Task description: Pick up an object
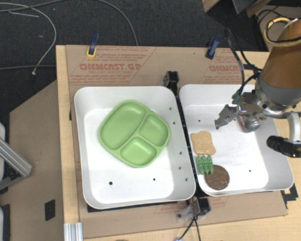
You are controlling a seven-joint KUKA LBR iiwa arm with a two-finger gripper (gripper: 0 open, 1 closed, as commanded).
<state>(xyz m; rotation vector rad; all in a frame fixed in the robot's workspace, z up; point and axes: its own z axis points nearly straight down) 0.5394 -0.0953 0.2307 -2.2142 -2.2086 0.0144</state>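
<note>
Cardboard-topped bench on dark carpet

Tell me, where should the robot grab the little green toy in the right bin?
Probably across its narrow sides, coming straight down from above. The green toy lies flat and longish, wedged between the tan bread slice and the brown round piece, touching or nearly touching both, so its left and right flanks are the free ones.

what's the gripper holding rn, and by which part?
Nothing. The gripper hangs open over bare floor of the right bin, apart from the tan cracker, green toy and brown disc at the bin's front-left.
</note>
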